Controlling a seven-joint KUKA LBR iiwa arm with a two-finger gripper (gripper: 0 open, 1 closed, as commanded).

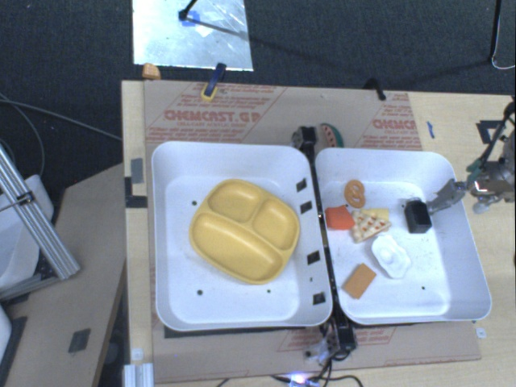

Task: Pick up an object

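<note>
The right bin (459, 297) carries all the loose pieces, clustered toward its left wall where the arm can reach them: a pretzel (354, 192), a red block (339, 218), a waffle wedge (370, 224), a white lump (392, 258) and a tan cracker (359, 280). The gripper (417, 216) sits near the bin's right edge, just beside them; whether it is clenched or released I cannot tell. The left bin (173, 297) holds a yellow divided tray (244, 230).

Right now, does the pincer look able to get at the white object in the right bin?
Probably yes. The pincer sits low in the right bin, and the white object lies just below-left of it, uncovered, with bare bin floor between them.
</note>
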